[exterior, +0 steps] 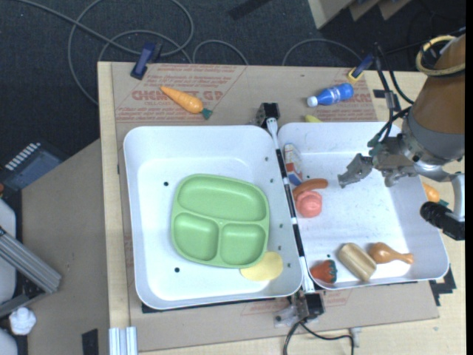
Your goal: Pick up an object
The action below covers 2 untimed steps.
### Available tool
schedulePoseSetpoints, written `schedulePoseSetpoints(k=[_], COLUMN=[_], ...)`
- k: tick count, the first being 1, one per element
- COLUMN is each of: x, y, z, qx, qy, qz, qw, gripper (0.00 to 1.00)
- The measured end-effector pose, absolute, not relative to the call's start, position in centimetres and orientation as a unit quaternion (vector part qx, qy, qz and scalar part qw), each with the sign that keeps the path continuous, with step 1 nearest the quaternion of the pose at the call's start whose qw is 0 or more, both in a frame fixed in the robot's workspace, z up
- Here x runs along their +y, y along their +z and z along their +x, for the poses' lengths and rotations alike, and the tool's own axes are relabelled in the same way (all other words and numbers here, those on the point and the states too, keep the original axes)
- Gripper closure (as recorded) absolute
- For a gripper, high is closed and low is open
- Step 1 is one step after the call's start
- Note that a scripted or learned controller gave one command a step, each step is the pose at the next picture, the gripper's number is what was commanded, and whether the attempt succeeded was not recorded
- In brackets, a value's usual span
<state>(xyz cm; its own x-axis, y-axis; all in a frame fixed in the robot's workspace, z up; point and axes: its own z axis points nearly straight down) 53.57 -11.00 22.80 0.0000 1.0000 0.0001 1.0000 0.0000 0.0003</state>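
Observation:
My gripper (pixel 355 171) hangs over the right bin (pixel 369 220), its fingers spread open with nothing between them. To its left lie a sausage (pixel 310 186) and a pink round toy (pixel 309 204), near the bin's left wall. Along the bin's near side rest a strawberry (pixel 324 271), a tan bread roll (pixel 356 262) and a brown chicken drumstick (pixel 388 254). A small orange piece (pixel 431 193) shows by the arm at the bin's right edge.
The left bin (pixel 148 198) holds a green divided plate (pixel 220 220) and a yellow piece (pixel 261 268) at the plate's near corner. On the bench behind the bins lie a carrot (pixel 185 100) and a blue-and-white bottle (pixel 331 95).

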Motion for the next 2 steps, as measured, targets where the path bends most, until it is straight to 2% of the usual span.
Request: schedulePoseSetpoints(k=[1,2], x=[-7.7,-9.3], y=[18.4,8.7], z=[58.7,59.7], qx=[0.708,0.707], qy=[0.0003,-0.0013], qz=[0.707,0.707], qw=[0.000,-0.002], gripper=[0.00,0.00])
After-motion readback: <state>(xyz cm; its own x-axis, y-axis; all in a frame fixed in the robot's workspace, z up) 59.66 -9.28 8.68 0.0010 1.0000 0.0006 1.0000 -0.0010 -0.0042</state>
